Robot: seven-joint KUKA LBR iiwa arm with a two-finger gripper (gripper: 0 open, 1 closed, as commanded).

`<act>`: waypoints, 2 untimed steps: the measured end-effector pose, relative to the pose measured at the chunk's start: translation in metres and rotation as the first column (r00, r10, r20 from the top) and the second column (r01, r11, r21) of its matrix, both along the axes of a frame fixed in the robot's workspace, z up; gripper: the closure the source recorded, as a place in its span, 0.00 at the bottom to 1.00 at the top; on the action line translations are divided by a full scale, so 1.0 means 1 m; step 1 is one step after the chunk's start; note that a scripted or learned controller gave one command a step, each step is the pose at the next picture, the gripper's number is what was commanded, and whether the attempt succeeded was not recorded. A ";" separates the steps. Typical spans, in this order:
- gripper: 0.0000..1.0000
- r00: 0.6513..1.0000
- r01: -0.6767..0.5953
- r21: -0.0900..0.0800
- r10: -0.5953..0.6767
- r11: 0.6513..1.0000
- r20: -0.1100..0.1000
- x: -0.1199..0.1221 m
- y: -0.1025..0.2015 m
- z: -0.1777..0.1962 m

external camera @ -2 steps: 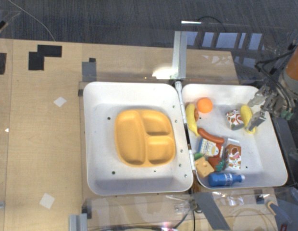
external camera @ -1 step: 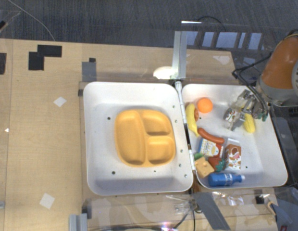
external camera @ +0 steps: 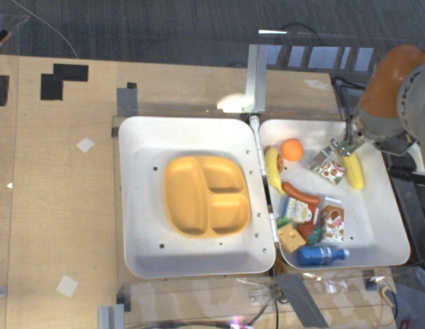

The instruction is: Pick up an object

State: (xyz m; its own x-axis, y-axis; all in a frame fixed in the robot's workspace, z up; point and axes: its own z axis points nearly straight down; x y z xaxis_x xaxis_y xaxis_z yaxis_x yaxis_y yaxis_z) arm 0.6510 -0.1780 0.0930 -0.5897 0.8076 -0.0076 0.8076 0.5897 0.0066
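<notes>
Gripper point(external camera: 345, 147), jaw state unreadable, sits at right white bin's point(external camera: 377, 247) far edge, touching small strawberry-print carton point(external camera: 328, 168) beside yellow plastic banana point(external camera: 354, 171).

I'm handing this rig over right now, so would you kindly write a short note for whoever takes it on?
Gripper: low in the right bin, at its top right, over a small white carton and a banana; nothing visibly held.
Also there: orange ball, second banana, sausage, blue bottle.
Left bin: yellow divided tray.
Done: nothing lifted.
Left: grasp and lift one item.
</notes>
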 end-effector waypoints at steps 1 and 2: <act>0.00 0.863 -0.505 -0.001 0.505 0.863 -0.013 0.009 0.019 -0.005; 0.00 0.963 -0.271 -0.001 0.271 0.963 0.000 -0.016 0.046 -0.005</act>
State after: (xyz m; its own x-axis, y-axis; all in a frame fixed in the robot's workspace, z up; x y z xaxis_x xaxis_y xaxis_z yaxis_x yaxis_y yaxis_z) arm 0.6351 -0.1318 0.0882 -0.7866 0.6174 -0.0084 0.6174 0.7866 0.0058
